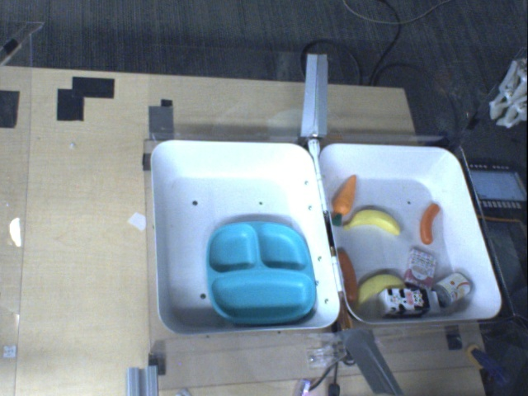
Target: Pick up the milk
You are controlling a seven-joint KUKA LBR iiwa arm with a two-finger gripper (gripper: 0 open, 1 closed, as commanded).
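The milk (404, 301) is a small carton with black and white patches like a cow. It lies on its side at the front of the right bin (388, 157). There is print on it, but it is too small for me to read. It touches a yellow banana (378, 285) on one side. A little grey can (453, 287) lies just beside it on the other. Just behind the milk is a small pack (421, 264) with pink marks, and I cannot read that either.

The same bin holds a second banana (372, 219), an orange carrot (345, 192) near the back, an orange sausage shape (429, 223) and a red-brown one (347, 272) along the wall between the bins.

The left bin (206, 159) holds one blue tray (261, 272) with three parts.

Both bins sit on a pale wood table (74, 246). At the far right edge, well away from the milk, is a white shape that may be the end effector (510, 97). I cannot tell if it is apart or together.
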